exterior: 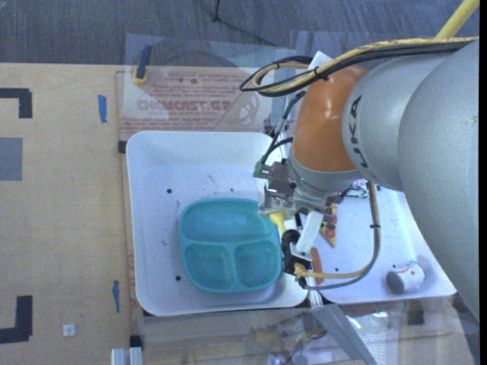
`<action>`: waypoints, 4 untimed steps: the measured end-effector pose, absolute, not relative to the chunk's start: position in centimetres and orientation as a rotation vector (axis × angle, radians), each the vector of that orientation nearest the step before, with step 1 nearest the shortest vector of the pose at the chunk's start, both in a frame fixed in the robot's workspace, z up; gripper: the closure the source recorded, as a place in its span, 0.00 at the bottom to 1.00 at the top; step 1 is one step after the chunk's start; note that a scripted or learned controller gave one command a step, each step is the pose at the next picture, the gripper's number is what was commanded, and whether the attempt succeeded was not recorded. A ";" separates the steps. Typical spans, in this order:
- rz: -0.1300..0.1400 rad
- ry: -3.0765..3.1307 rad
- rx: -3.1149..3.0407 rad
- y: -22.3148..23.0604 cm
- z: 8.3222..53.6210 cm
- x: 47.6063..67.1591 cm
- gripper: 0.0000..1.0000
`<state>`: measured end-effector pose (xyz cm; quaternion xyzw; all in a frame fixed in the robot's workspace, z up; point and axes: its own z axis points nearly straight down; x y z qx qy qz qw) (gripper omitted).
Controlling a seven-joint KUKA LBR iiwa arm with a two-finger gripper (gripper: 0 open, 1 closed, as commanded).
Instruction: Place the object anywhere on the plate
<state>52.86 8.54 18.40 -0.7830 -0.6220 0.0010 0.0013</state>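
A teal plate [228, 245] with three compartments lies in the left white bin [152, 204], toward its front right. My gripper [283, 217] hangs just past the plate's right rim, over the wall between the two bins, mostly hidden under the orange wrist. A small yellow thing [275, 219] shows at the gripper's tip, beside the plate's right edge. I cannot tell whether it is between the fingers or lying below them.
The right bin [380, 234] holds a multicoloured piece [330, 231], a small orange piece [316, 260] and a grey and white cylinder [404, 277] near its front right corner. The arm covers much of that bin.
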 end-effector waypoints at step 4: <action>-0.001 -2.221 -2.224 4.8 22.4 61.0 1.00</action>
